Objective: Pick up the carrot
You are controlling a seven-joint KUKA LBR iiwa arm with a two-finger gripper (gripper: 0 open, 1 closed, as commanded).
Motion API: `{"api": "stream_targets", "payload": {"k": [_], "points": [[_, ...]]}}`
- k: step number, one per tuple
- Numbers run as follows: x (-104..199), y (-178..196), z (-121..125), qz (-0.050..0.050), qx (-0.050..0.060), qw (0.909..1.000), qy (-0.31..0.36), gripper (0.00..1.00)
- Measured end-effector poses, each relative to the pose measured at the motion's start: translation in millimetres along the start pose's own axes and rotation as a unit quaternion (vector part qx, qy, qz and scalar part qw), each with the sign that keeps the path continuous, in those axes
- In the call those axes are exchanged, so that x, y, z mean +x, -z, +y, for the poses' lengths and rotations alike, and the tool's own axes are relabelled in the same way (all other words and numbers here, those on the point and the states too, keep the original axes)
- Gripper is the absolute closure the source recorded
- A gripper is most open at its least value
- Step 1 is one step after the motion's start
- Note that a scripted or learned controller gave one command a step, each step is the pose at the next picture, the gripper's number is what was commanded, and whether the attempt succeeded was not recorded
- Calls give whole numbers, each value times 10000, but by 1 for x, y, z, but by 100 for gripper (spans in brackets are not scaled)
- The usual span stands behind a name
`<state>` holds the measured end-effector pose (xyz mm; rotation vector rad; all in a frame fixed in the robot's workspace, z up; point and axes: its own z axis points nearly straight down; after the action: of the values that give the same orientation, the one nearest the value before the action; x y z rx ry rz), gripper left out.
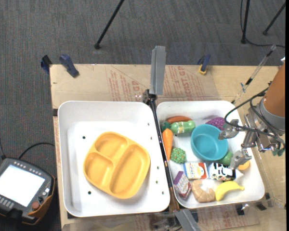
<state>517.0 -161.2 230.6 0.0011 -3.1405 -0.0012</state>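
Observation:
The orange carrot (167, 143) lies lengthwise against the left wall of the right bin (256, 177), its green top towards the back. My gripper (234, 145) hovers at the bin's right side, just right of the teal bowl (208, 143), well apart from the carrot. Its two fingers (227, 132) stand spread, open, with nothing held between them.
Around the bowl lie purple grapes (216, 123), a green bottle (183, 127), a green knobbly piece (178, 155), a milk carton (195, 170), a cow-patterned box (224, 171), a banana (229, 190) and a bread piece (203, 192). The left bin (70, 124) holds a yellow divided plate (116, 164).

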Motion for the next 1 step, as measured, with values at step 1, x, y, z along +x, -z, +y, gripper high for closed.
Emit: {"api": "stream_targets", "payload": {"k": [1], "points": [[-22,-57,78,12,-13,9934,1145,0]]}}
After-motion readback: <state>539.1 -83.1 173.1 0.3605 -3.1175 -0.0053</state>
